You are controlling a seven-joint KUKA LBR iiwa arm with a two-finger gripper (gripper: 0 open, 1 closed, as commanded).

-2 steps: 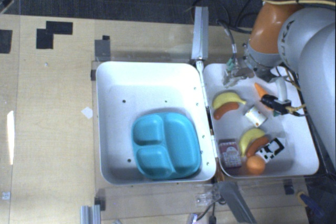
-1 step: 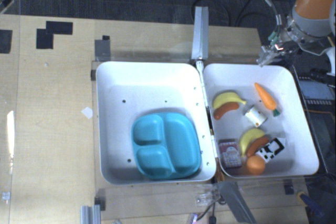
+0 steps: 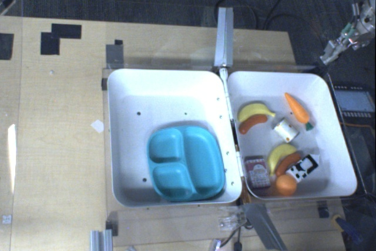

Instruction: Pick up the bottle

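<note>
Though lying sideways, small whitish bottle (image 3: 286, 129)

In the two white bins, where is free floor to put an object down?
Left bin: bare floor behind and left of the blue tray. Right bin: bare strip along the far wall behind the carrot and banana; its near half is crowded.

From my side I see the gripper (image 3: 359, 29) at the far right cut by the picture's edge, its tip too blurred to read, and the black-and-white item (image 3: 304, 167) partly covers a banana (image 3: 282, 154).
</note>
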